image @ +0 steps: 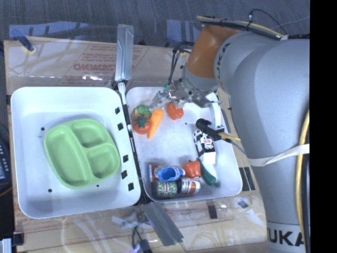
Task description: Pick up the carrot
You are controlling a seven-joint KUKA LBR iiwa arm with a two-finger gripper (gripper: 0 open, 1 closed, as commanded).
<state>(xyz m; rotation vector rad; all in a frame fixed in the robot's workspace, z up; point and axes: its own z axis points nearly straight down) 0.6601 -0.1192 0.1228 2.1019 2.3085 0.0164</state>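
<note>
Orange and tapered, the carrot (155,122) lies near the far left corner of the right bin (174,146), its thick end toward the far wall and its tip pointing at the near edge. Just beside it on the left sits a tomato-like toy (140,121) with a green top, touching the carrot's flank. A small orange-red toy (175,110) rests close on the carrot's right.

Above the bin's far edge hangs the gripper (167,95) of the grey KUKA arm (263,88), its orange band (206,49) visible over the wrist. Whether its two prongs are spread or pressed together cannot be told; nothing is seen pinched between them.

Along the right wall of the same bin lies a black-and-white toy (204,141), with a green piece (208,174) beyond its near end. At the near edge cluster a blue cup-like item (169,173), an orange block (192,168) and a small can (174,188) lying on its side.

In the left bin (31,120), a green divided tray (81,153) rests flat at the middle.
</note>
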